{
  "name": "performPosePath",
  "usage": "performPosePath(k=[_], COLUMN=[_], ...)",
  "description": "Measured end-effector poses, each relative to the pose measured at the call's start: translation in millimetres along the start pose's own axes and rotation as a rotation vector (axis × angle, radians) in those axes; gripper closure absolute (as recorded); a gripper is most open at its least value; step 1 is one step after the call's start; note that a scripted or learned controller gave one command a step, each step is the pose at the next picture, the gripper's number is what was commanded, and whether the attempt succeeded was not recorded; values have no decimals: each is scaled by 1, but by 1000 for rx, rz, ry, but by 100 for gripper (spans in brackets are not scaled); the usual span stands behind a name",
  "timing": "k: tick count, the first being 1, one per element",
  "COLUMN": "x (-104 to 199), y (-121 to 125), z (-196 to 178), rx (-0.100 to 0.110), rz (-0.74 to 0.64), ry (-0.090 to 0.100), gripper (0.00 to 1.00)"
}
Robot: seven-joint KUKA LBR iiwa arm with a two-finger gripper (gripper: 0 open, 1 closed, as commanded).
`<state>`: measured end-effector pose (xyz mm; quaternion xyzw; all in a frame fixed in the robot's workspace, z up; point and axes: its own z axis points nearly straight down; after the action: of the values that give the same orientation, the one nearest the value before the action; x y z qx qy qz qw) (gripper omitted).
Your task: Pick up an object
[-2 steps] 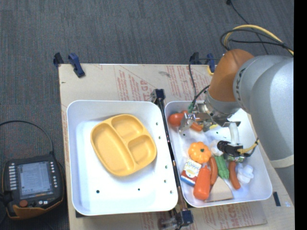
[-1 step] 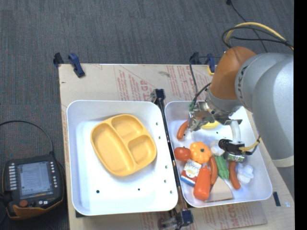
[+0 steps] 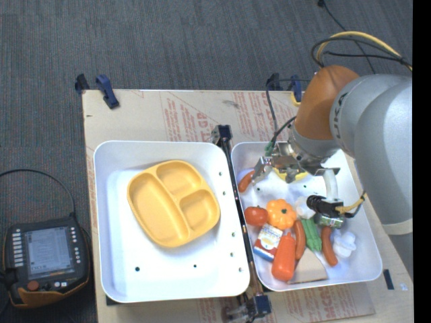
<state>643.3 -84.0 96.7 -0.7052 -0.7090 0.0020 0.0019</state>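
Now my claw [image 3: 291, 168] hangs over the upper end of the right bin [image 3: 372, 273], close above the toy food.

From this slant I cannot tell whether the claw is wide or narrow. The things to pick lie in that same bin: a small orange pumpkin [image 3: 281, 214] just beside a red tomato [image 3: 256, 215] near the middle, and a carrot [image 3: 284, 256], a green pod [image 3: 312, 235] and a sausage [image 3: 328, 246] lower down. A yellow divided plate [image 3: 174, 202] lies in the left bin [image 3: 114, 274] on the tabletop [image 3: 155, 110].
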Motion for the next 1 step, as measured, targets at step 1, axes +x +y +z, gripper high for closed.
performPosePath(k=[1], x=[0], y=[0], z=[-10], rx=[1], rz=[-1], ry=[0], gripper=[100])
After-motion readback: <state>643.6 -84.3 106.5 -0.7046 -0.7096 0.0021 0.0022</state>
